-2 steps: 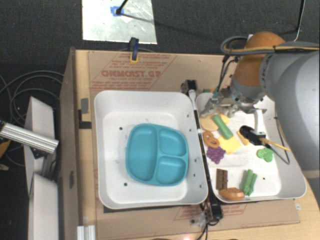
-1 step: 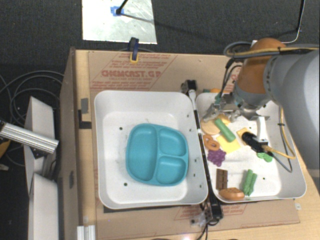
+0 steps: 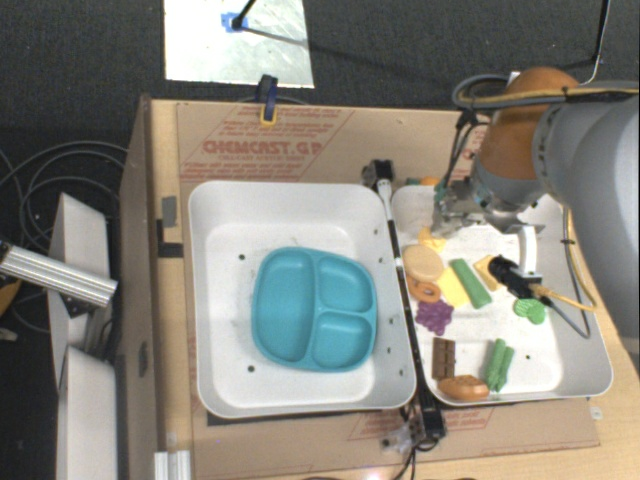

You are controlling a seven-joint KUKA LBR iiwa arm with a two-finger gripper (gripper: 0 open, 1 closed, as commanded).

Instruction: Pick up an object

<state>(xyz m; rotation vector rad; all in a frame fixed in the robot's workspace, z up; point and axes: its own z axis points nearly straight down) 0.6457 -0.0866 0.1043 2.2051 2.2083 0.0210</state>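
Two bins on the worktop (image 3: pixel 300 138): the left bin (image 3: pixel 215 228) has a blue plate (image 3: pixel 312 308), the right bin (image 3: pixel 575 363) holds all the toy food, so anything to pick is over there. Arm's (image 3: pixel 560 138) hanging over the right bin's far end, with the hand (image 3: pixel 452 211) low near a tan piece (image 3: pixel 423 263) and a green stick (image 3: pixel 470 282). Can't tell if it's clenched or released, and nothing's visibly grasped. Looks like the approach step to me; next it needs to drop onto one piece.

Dark carpet floor (image 3: pixel 60 58) surrounds a cardboard-topped bench (image 3: pixel 290 138), with black cables (image 3: pixel 50 183) at left.
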